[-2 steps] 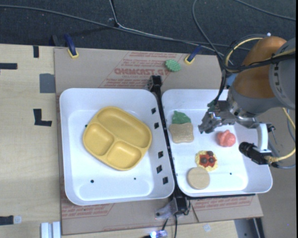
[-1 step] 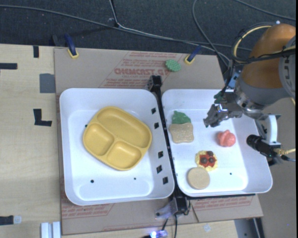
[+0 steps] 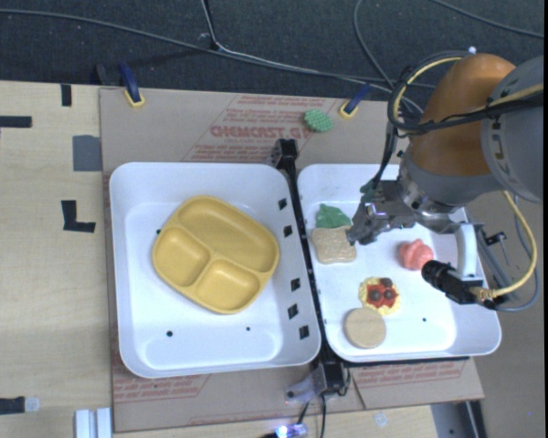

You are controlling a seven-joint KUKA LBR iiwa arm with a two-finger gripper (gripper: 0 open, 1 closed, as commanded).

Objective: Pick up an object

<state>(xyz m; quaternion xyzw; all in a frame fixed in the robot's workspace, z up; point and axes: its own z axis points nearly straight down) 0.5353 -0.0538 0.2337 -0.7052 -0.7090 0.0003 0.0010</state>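
camera view, from above: two white bins side by side. the left bin point(image 3: 128, 245) holds a yellow divided plate point(image 3: 216, 253). in the right bin point(image 3: 438, 336), the gripper point(image 3: 363, 228) hangs just at 3 o'clock of a beige bread slice point(image 3: 333, 246), with a green piece point(image 3: 331, 214) at its 11 o'clock (whether its jaws are apart or together cannot be told). nothing looks lifted, so the pick seems not yet done; a pink piece point(image 3: 415, 253), a small pizza point(image 3: 380, 293) and a round cookie point(image 3: 364, 328) also lie there.

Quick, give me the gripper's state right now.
Gripper: over the right bin, beside the tan food piece; open or closed cannot be told.
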